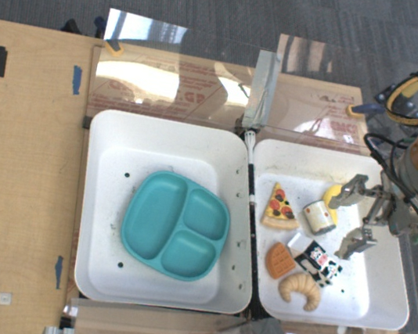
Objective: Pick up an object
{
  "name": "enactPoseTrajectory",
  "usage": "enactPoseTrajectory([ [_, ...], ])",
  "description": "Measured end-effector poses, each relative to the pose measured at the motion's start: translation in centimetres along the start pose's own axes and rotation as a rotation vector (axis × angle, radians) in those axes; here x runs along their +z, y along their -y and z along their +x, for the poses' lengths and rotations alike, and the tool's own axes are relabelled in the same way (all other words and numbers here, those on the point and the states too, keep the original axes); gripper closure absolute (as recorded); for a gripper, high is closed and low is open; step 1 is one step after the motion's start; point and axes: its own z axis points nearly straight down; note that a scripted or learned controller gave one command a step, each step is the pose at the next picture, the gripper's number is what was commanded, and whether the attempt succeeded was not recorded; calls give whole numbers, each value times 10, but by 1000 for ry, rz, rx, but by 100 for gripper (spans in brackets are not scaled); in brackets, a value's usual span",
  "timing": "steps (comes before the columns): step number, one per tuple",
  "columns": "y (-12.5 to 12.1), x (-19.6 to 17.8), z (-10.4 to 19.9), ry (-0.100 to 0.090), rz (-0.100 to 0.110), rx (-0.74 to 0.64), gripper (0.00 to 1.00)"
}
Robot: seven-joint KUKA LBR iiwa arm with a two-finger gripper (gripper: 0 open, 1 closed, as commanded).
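In the right bin [385, 303] lie a toy pizza slice [281, 208], a small white and yellow cylinder [318, 217], a yellow piece [334, 194], an orange waffle-like cookie [280, 260], a black and white toy [319, 262] and a croissant [302, 290]. My gripper [356, 215] hangs over the right side of this bin, just right of the cylinder and the yellow piece. Its fingers [356, 186] stand open, spread apart front to back, and I see only bin floor between them.
The left bin [111, 138] holds a teal divided plate [175, 225]. A metal divider [258, 99] and clear panels rise behind the bins. Brown board covers the bench on the left. Cables hang from the arm at the upper right.
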Motion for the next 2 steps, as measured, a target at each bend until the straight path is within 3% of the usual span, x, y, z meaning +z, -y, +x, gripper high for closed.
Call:
enactPoseTrajectory([
  [1,84,142,-17,0,1,22,0],
  [2,82,129,-21,9,4,17,100],
])
